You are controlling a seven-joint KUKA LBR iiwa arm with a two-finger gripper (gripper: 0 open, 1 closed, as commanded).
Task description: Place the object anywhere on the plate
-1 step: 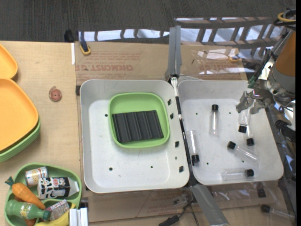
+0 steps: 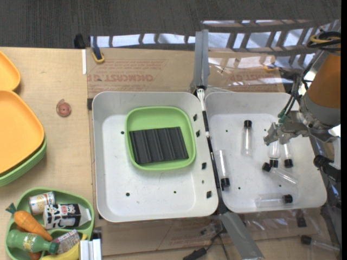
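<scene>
Green square plastic plate (image 2: 160,119), dark ribbed insert, left bin (image 2: 108,199). Clear black-capped plastic vials (image 2: 247,136) scattered in right bin (image 2: 238,202). Gripper (image 2: 280,136) above vials near right wall; finger state cannot be told.

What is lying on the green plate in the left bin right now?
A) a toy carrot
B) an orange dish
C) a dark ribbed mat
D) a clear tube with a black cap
C: the green plate in the left bin carries a dark ribbed mat, while the clear tubes with black caps lie in the right bin, where the gripper is.
</scene>
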